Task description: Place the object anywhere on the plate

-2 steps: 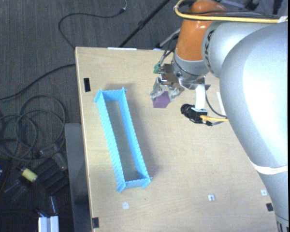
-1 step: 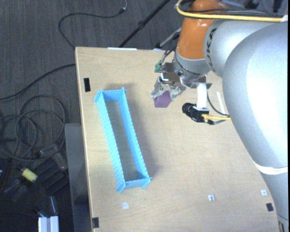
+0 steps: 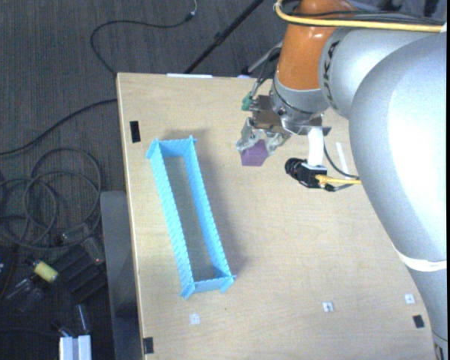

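Purple block [image 3: 253,155], camera view: pinched at the tips of the gripper [image 3: 253,145], fingers closed narrow around it, over the far middle part of the wooden board [image 3: 285,261]. Hard to tell if lifted clear of the board or touching it. To the left and nearer, well apart from the block, a long blue frame [image 3: 208,216] with corrugated walls and an open middle. Probably the target for placing, though not sure from this view.

For doing the step well:
- Hold the grip firm and raise enough before travelling. Block hanging low under the fingertips, so possible to drag on the wood or catch the blue wall.
- Move left and a little nearer, then stop above the open middle, not above a wall.
- Narrow inside, so centre across the width with care.
- Lower slowly until contact, and open only once at rest.
- Withdraw straight up, to avoid knocking the light-looking frame.
- Only a small part of the block inside the grip, so avoid fast turns of the wrist.
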You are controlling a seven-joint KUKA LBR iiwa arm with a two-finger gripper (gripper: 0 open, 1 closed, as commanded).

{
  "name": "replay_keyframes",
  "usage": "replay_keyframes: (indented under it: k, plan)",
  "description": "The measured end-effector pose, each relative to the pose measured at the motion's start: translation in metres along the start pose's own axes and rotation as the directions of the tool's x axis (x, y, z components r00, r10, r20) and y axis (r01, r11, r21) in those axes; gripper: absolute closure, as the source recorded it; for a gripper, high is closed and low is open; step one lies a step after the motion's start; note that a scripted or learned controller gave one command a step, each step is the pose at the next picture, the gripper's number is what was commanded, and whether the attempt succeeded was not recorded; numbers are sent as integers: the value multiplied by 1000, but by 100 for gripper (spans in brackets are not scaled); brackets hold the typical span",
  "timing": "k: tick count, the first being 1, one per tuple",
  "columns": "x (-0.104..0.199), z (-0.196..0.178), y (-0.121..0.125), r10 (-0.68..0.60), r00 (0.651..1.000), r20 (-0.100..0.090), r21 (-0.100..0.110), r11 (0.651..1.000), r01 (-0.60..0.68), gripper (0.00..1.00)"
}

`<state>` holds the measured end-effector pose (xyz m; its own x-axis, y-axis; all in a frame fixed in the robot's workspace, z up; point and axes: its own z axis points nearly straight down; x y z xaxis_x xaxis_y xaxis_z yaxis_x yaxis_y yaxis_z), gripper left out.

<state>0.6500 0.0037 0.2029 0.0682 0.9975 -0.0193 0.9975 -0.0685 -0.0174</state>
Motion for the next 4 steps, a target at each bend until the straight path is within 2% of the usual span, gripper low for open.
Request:
replay_keyframes:
  k: [4]
  plan:
    - [-2, -29, -3, -1, 1000, 15, 15, 1000, 0, 100]
